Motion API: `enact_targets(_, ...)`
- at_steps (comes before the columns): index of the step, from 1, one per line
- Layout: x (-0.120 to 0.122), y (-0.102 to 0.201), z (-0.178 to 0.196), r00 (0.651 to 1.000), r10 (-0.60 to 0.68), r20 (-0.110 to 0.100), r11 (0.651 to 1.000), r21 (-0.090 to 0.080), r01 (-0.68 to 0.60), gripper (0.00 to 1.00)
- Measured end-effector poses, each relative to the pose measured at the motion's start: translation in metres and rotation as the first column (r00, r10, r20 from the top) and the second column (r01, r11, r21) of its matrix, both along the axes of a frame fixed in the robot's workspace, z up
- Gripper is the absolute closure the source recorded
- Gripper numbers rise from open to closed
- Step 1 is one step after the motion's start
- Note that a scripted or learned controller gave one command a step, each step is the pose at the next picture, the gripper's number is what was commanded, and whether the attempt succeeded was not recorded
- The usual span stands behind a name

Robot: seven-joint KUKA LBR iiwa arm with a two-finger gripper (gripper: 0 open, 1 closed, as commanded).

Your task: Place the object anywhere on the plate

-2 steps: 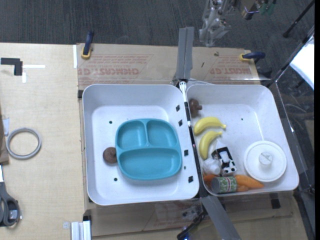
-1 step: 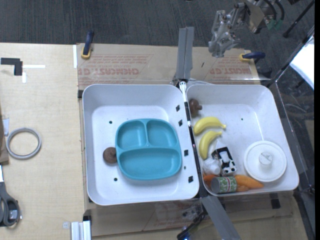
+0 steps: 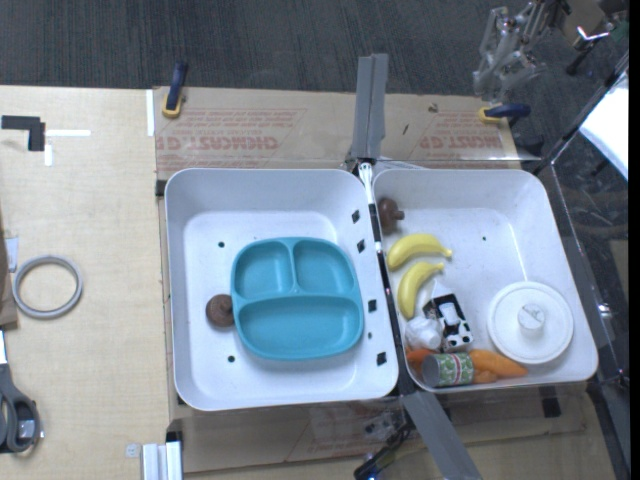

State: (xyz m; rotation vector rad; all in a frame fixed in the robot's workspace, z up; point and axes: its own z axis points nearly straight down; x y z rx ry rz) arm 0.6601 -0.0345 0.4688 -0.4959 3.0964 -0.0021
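Plate point(image 3: 297, 298) (teal, three compartments) is seen lying flat in the left bin point(image 3: 185, 368), well away from the gripper point(image 3: 508, 40), far off to its lower left. A small brown round object point(image 3: 219, 310) is parked touching the plate's far edge, farther from the gripper still. The gripper is spotted up beyond the right bin point(image 3: 560, 230), off the bench; open or shut can't be told. Two bananas point(image 3: 415, 251), a white round lid point(image 3: 531, 320) and a carrot point(image 3: 495, 365) are found below it.
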Motion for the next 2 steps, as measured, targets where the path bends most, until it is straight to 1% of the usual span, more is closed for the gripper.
enact_targets(1, -0.017, -0.079, 0.023, 0.974, 0.226, 0.0, 0.974, -0.001, -0.226, 1.0)
enact_targets(2, -0.001, -0.147, 0.018, 0.888, 0.46, -0.001, 0.888, -0.001, -0.46, 1.0)
